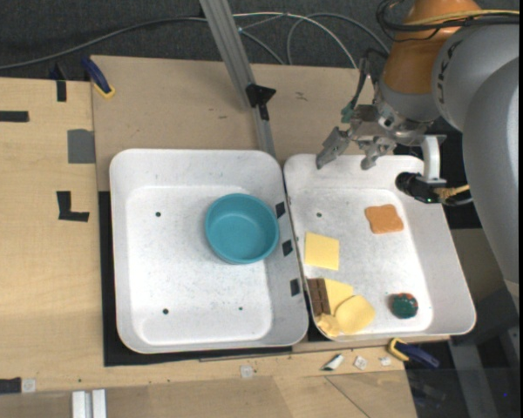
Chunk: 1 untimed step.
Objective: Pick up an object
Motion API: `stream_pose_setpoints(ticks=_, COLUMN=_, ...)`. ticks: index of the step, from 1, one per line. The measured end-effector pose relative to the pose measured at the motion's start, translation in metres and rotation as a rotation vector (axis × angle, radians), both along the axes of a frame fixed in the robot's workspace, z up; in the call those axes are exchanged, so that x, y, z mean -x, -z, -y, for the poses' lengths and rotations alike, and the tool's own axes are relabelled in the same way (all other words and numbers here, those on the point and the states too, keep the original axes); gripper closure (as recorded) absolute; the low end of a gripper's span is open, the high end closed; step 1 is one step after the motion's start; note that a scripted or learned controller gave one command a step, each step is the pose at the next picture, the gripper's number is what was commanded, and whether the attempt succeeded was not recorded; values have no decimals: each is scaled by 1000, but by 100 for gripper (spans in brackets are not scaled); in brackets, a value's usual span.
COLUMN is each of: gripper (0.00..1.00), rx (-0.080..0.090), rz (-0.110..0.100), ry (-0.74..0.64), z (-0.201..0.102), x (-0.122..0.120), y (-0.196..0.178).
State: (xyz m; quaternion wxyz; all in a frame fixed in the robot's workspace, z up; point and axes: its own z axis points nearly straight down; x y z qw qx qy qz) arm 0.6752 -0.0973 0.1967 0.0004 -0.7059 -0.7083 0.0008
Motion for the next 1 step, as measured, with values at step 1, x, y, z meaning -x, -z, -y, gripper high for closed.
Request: stream_pose_setpoints(ticks=1, gripper=0, rx=0, rz=0, ry=0, z=0, x=0, y=0)
